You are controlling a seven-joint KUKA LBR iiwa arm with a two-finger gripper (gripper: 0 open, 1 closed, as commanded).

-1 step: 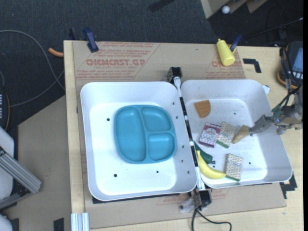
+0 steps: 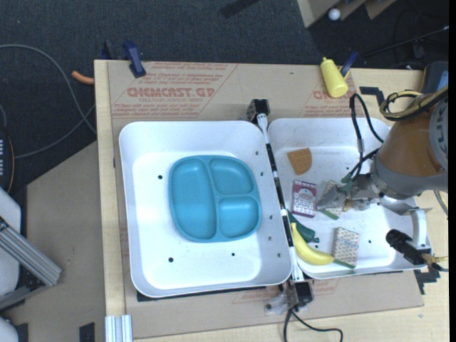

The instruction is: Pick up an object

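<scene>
Tool [image 2: 340,197] hovers just above the banana [image 2: 311,250] (can't tell its state). Banana's light but soft and curved, so grab its thick middle gently.

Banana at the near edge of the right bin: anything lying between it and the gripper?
Nothing visible blocks it. The banana lies near the right bin's front-left corner, its top exposed; a patterned packet lies beside its right end. The gripper is farther back, over a crumpled grey item.
</scene>
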